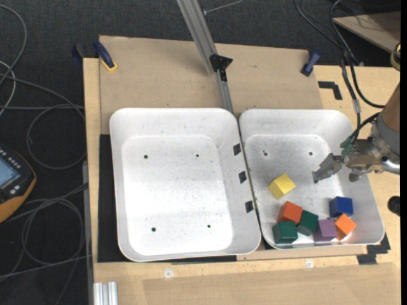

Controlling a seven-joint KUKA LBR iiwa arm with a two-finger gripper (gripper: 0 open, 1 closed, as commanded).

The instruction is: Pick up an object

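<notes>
Lying loose on the right bin [299, 122] floor, the yellow cube [282, 185] sits apart from the other blocks, which probably makes it the easiest pick. The rest, orange, green, purple and blue, cluster toward the bin's lower right corner. The gripper [335, 169] hangs right of the cube and slightly higher in frame, jaws apart and holding nothing.

floor [51, 18]: dark carpet w/ cables | bench [191, 284]: light wood | blue clamps [105, 56]
</notes>
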